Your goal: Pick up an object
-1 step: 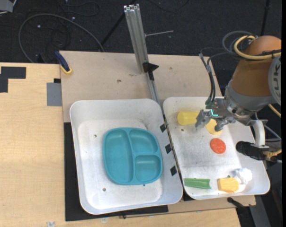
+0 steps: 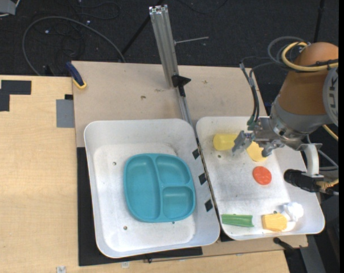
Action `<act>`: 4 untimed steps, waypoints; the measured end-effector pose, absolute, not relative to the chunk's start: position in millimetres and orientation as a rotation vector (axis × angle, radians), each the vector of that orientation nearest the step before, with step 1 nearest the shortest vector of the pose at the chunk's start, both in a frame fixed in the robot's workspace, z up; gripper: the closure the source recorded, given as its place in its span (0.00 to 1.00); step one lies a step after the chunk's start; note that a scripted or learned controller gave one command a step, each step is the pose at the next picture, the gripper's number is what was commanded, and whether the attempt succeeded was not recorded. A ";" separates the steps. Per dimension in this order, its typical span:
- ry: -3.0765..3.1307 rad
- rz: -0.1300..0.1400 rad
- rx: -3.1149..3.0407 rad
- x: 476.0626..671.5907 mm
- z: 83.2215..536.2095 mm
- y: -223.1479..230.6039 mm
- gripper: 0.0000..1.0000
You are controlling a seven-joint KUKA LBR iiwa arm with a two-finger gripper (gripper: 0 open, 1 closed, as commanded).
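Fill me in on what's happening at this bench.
The arm reaches in over the right bin, its gripper low among the items there, between two yellow pieces. Whether it has hold of anything can't be told from here. An orange disc lies just below it, and a green block, another yellow item and a white item sit near the bin's front edge. The left bin holds a teal tray.
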State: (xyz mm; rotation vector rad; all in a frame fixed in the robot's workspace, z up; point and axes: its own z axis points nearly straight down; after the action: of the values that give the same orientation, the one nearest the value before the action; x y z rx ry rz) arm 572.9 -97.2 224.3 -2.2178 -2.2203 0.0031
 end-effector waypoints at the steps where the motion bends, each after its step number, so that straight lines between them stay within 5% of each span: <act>1: -2.217 0.008 -2.216 581.9 169.0 -95.8 0.00; 2: -2.216 0.008 -2.217 577.3 105.1 -93.3 0.00; 3: -2.220 -0.003 -2.223 580.4 94.8 -94.1 0.00; 4: -2.217 -0.017 -2.229 582.6 105.8 -92.2 1.00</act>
State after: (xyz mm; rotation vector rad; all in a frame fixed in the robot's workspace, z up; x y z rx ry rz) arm 582.6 -92.2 105.8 -2.2285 -2.2174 -0.0175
